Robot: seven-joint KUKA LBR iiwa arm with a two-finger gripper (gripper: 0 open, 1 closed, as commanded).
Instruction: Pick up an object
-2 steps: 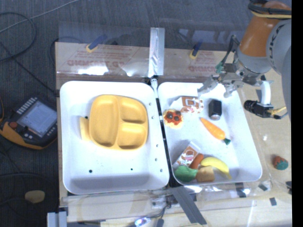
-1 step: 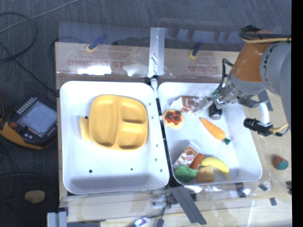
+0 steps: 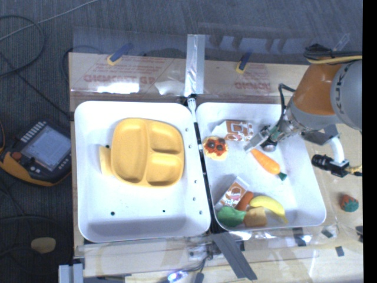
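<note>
My gripper (image 3: 263,139) hangs low in the right bin (image 3: 306,158), near its back middle. Just below and to the right of it lies an orange carrot (image 3: 267,161) with a green tip. A printed snack packet (image 3: 238,130) lies to the gripper's left, close to it, and an orange flower-shaped toy (image 3: 215,147) lies further left. Nothing shows held in the gripper.
At the right bin's front lie a small printed box (image 3: 234,193), a red piece (image 3: 244,200), a banana (image 3: 268,204), a green toy (image 3: 230,216) and a brown lump (image 3: 255,217). The left bin (image 3: 88,158) holds a yellow divided tray (image 3: 146,151). A strawberry toy (image 3: 349,203) lies on the bench at right.
</note>
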